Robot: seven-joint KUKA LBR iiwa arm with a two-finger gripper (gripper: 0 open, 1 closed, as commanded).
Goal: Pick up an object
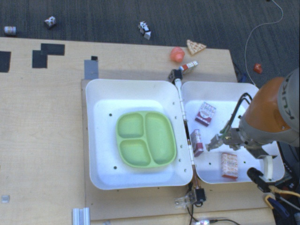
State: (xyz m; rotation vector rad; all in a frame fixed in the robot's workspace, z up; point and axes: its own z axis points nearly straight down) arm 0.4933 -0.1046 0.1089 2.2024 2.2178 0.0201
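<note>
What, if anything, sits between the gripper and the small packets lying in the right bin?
Nothing visible does. The gripper hangs inside the right bin, with the red can just beside it, the red-and-white packet farther back and the pink packet nearer the front, none covered.

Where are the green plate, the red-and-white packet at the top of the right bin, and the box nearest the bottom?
green plate (146,139): camera view, centre divider.
red-and-white packet (205,114): camera view, middle of its top face.
box (229,165): camera view, middle of its top face.

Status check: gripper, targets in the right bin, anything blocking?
Gripper over right white bin, nothing visibly held. Three small red-and-white packets loose. No obstruction.
</note>
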